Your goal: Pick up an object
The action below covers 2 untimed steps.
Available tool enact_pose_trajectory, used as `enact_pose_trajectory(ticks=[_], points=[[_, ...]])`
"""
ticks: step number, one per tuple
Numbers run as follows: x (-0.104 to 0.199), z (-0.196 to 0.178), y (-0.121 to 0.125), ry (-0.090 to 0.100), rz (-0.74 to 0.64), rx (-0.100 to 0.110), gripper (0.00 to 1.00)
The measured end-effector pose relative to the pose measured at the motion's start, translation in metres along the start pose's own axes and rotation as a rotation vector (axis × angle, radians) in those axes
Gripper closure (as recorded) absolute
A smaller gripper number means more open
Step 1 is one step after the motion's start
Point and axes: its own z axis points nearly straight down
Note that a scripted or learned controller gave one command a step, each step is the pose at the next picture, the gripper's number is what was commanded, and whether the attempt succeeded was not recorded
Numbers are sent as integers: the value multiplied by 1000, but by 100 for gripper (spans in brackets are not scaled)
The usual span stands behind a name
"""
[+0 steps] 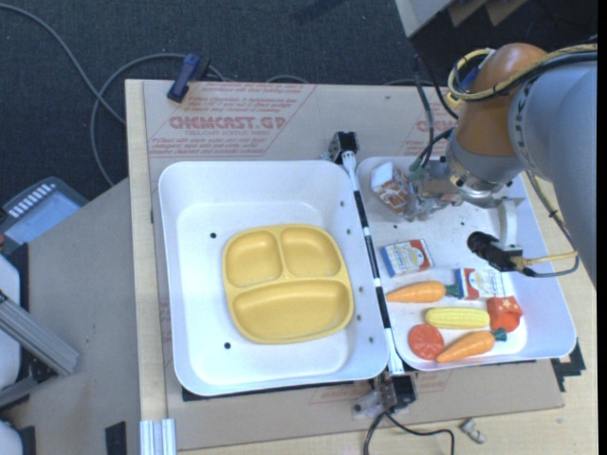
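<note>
Yellow divided plate in left bin, blue clip (perhaps a clamp) on board

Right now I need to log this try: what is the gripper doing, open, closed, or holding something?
Gripper: cannot be told. It is low in the far corner of the right bin, at a small clear packet.

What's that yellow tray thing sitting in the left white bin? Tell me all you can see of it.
The yellow tray looks like a plastic meal plate with rounded corners and a smooth, slightly glossy surface. Raised ridges split it into three compartments: two small ones at the far side and one wide one nearer the camera. It lies flat and right side up, turned a little askew, around the middle of the left bin, resting on the bin's floor.
</note>
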Motion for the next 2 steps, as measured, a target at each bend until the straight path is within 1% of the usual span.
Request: enact_pose_trajectory(ticks=[1,2], points=[[0,0,0,0,0,0,0],[-16,21,24,10,-5,61,0]])
